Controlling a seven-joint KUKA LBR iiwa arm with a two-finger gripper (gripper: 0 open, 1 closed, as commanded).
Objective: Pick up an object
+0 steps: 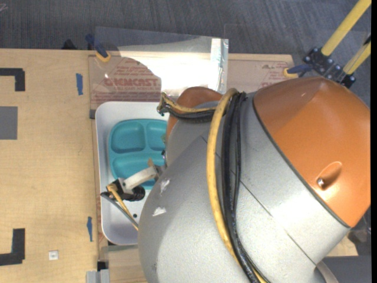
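A teal divided tray (134,144) lies in the left white bin (105,158). At the tray's lower edge lies a pale cream handle (140,178) ending in a black piece, with a thin yellow-and-black stick (122,204) beside it on the bin floor. The big grey arm with its orange band (306,140) reaches in from the right and covers most of both bins. The arm's body hides the gripper.
A clear plastic sheet (177,58) stands behind the bins. Cardboard bench surface (47,158) stretches to the left, with black corner marks and blue tape. A brown rounded object (197,96) peeks out above the arm. Yellow struts (347,22) stand at the top right.
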